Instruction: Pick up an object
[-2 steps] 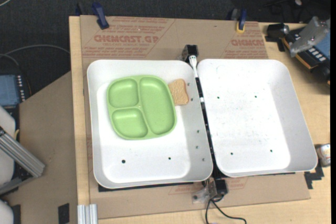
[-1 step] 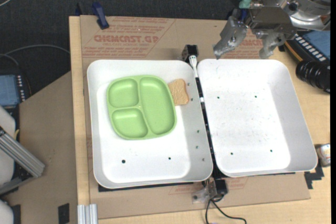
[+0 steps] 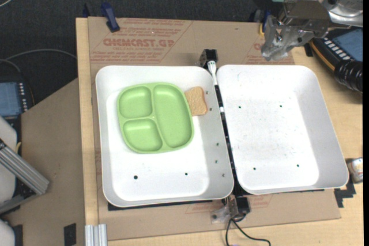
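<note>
A green divided plate (image 3: pixel 154 117) lies in the left bin (image 3: pixel 161 181), toward its upper left. A tan cracker-like piece (image 3: pixel 197 101) rests against the plate's right rim. My gripper (image 3: pixel 275 50) hangs above the bench just beyond the far edge of the right bin (image 3: pixel 288 135), well to the right of both objects. Nothing shows between its fingers.
A brown cardboard sheet (image 3: pixel 144 37) lies under both bins, with a blue clip (image 3: pixel 109 15) at its far left corner. A black clamp (image 3: pixel 208 57) sits at the top of the seam between the bins. Cables and dark equipment (image 3: pixel 346 60) crowd the right edge.
</note>
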You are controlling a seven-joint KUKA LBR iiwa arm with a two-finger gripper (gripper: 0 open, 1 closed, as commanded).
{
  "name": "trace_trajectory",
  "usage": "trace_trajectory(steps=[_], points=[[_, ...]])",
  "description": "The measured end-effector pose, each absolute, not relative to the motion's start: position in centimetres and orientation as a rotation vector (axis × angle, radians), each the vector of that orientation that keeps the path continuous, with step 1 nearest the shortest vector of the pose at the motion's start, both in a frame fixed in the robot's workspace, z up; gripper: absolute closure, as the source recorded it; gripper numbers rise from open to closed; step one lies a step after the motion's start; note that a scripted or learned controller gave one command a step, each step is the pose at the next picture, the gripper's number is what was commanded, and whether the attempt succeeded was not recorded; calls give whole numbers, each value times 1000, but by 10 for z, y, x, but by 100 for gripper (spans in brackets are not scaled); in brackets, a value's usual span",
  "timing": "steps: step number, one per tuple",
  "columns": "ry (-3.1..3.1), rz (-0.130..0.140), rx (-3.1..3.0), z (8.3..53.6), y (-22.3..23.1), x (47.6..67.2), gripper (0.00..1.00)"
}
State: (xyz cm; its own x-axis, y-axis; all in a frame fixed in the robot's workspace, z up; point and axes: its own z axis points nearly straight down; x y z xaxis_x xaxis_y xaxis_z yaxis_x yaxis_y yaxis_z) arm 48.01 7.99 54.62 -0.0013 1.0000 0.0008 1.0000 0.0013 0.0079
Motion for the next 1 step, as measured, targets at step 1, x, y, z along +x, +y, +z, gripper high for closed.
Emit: trace_trajectory(steps=[1], points=[[2224,-14,2227,449,81,479,100]])
